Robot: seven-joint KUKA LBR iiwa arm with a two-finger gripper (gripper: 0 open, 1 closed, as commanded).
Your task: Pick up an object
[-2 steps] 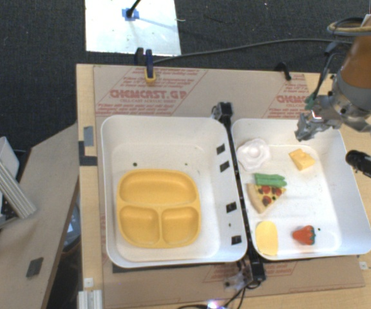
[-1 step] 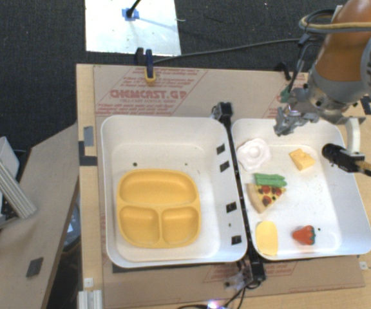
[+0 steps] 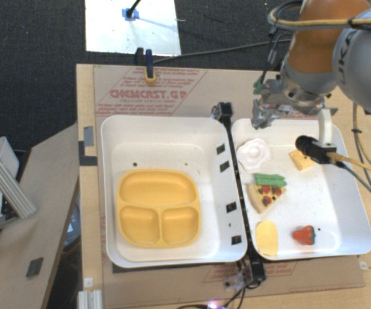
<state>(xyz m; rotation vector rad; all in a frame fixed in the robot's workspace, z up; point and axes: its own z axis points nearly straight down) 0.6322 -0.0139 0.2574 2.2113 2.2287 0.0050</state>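
Camera view puts our tool [image 3: 261,118] above the white fried-egg toy [image 3: 253,152] (open or closed, we cannot tell); we should descend centred over it.

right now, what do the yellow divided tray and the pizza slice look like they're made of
The yellow divided tray looks like moulded plastic: one even colour, rounded compartments, a soft sheen. The pizza slice looks like a toy, probably plastic or rubber, with flat painted-looking toppings and a neat tan crust; which of the two is unclear.

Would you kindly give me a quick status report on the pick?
Gripper above right bin's far-left corner, nothing held. White fried egg lies just below it. Pizza slice, strawberry untouched.
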